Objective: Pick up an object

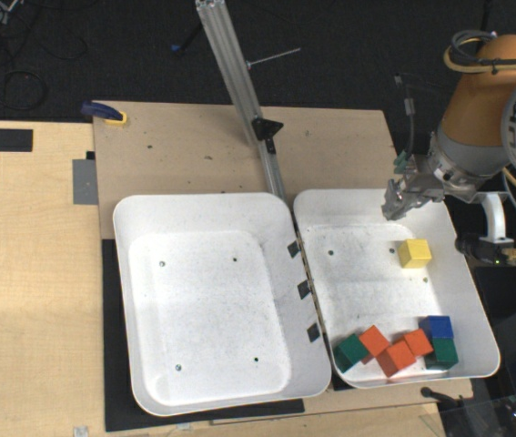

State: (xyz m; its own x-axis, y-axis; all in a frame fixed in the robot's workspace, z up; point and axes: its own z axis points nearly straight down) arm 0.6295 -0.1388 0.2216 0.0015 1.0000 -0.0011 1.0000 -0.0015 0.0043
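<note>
A yellow cube [414, 253] lies in the right bin [353, 244], toward its far right side. Along that bin's near edge sit several blocks bunched together: a dark green one [351, 351], orange ones [374, 340] [406, 351], a blue one [438, 327] and another green one [443, 352]. My gripper [396, 206] hangs over the right bin's far right corner, up and to the left of the yellow cube, apart from it. Nothing shows between the fingers.
The left bin [207, 299] lies beside the right one, joined by black clips [304, 289]. A slanted aluminium rail [239, 89] rises behind the bins. A blue and yellow clamp [105, 112] sits at the bench's far left corner.
</note>
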